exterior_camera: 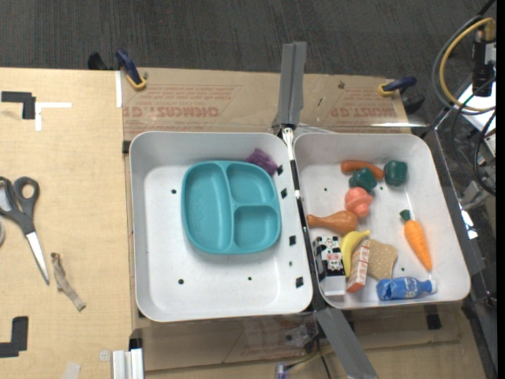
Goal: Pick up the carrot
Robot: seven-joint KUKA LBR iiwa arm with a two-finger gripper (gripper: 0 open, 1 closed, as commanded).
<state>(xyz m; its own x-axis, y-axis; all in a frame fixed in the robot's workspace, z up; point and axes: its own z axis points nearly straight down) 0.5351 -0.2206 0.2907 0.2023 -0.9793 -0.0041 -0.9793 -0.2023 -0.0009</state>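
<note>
End effector's opening and hold: cannot tell; carrot (417, 244) lies in the right bin (451, 212).

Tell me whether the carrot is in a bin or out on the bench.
In a bin. The carrot lies flat inside the right bin, near its right wall, green top pointing away.

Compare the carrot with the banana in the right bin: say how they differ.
The carrot is orange with a green top; the banana is yellow. The carrot is straight and tapers to a point; the banana curves. The carrot lies apart near the bin's right wall; the banana is crowded among other toys. Both lie in the right bin.
</note>
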